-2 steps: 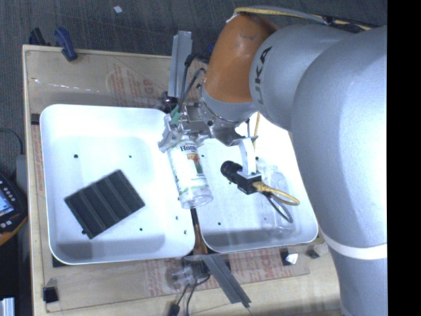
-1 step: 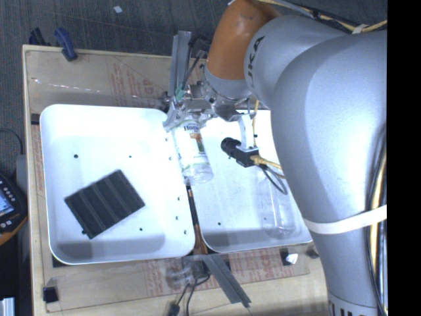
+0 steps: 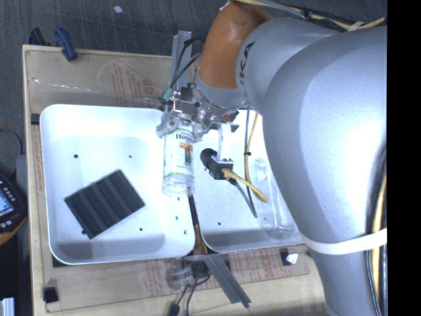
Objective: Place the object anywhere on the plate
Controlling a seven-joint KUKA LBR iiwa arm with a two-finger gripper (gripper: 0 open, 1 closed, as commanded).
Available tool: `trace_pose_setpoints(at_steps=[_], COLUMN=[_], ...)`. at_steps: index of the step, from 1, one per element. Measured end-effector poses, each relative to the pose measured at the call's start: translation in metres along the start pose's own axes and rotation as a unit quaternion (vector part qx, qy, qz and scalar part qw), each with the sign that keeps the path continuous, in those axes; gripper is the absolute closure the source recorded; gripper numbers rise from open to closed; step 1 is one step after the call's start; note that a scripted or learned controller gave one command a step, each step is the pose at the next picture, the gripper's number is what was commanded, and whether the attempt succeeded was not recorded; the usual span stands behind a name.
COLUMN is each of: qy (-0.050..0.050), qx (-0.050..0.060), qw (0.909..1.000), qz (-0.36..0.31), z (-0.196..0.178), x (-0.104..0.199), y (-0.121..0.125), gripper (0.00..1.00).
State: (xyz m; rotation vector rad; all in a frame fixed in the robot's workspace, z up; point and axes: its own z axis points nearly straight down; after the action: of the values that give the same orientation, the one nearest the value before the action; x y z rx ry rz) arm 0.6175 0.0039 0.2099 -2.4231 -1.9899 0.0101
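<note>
Gripper (image 3: 179, 125) sits over the far end of the divide between the bins, fingers closed on the top of a clear bottle (image 3: 177, 166). Bottle runs lengthwise along the right edge of the left bin (image 3: 59, 130) (white label with an orange mark). Dark ribbed plate (image 3: 104, 203) lies askew in the left bin, well apart from the bottle. In the right bin (image 3: 223, 232), beside the arm, lies a clear item (image 3: 276, 209), too faint to identify.
</note>
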Motion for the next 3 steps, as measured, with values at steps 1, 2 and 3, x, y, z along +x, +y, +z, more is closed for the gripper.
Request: trace_pose_setpoints(at_steps=[1,2,3], qy=[0.001,0.001,0.000], qx=[-0.003,-0.003,-0.003], qw=[0.9998,0.9993,0.9920], qz=[0.018,0.038,0.126], z=[-0.021,-0.033,-0.058], x=[-0.026,-0.051,-0.055], y=[0.033,0.050,0.035], gripper=[1.00,1.00,1.00])
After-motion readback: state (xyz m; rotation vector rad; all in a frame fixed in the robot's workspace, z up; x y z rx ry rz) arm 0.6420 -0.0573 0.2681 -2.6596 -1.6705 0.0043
